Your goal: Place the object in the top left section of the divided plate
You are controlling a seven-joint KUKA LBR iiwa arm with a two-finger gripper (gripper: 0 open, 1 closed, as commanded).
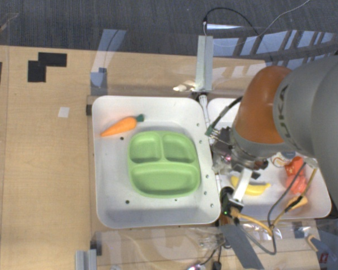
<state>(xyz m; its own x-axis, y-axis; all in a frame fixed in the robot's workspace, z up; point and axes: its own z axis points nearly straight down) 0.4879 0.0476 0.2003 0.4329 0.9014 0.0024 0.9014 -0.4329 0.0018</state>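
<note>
arm [307, 108] bent down, pincer [235, 162] over right bin [320, 202].

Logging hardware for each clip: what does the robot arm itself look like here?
The arm is bulky, rounded and matte grey. A glossy orange band wraps it just above the wrist. Thin black cables loop out from the wrist end.

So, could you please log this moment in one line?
arm over right bin | banana in it | carrot in left bin beside plate | plate unfilled
</note>
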